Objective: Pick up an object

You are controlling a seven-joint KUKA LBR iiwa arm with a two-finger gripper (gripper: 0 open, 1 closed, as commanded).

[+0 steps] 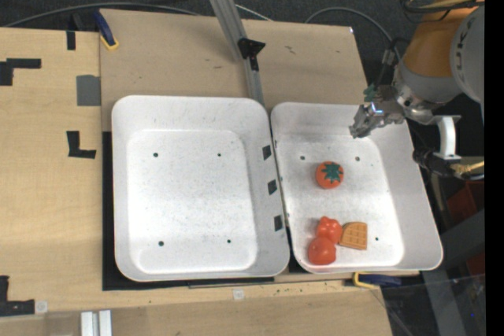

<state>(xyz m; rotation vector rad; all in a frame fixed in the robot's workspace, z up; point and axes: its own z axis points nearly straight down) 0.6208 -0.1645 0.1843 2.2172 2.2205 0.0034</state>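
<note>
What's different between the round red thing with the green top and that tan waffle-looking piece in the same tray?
The tomato toy is round and red-orange with a green top; the waffle piece is flat, tan and squarish with a grid pattern. The tomato toy sits alone near the middle of the right bin; the waffle piece lies by the near edge, against a red toy. Both rest in that same bin.

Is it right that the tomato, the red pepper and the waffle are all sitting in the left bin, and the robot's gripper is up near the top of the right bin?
Not quite. The camera view shows the tomato, the red pepper and the waffle in the right bin, not the left bin. The gripper is indeed near the top of the right bin.
</note>
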